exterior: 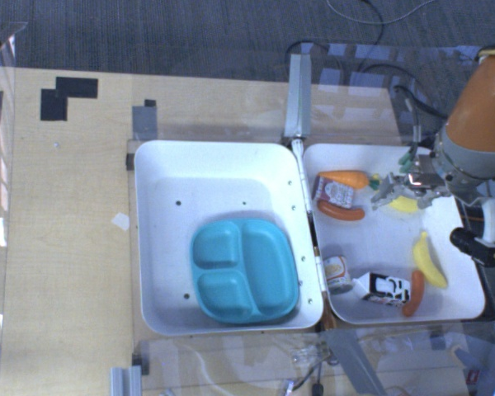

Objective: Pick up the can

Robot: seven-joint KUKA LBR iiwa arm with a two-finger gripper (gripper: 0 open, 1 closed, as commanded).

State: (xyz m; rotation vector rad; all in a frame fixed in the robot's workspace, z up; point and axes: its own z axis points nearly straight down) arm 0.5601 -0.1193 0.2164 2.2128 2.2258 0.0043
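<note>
A small can (337, 272) with a pale label lies on its side by the left wall of the right bin (470, 304), near the front. A dark red labelled can-like item (337, 193) lies further back, between an orange carrot (345, 177) and a red sausage (341, 213). My gripper (403, 190) hangs over the back of the right bin, just above a yellow lemon (406, 206). It is well to the right of the dark red item and far behind the small can. I see nothing held in it.
A banana (429, 261), a black-and-white carton (385, 288) and a second red sausage (414, 294) lie at the right bin's front right. The left bin (161, 221) holds a blue divided tray (243, 271). A metal divider (298, 97) stands behind the bins.
</note>
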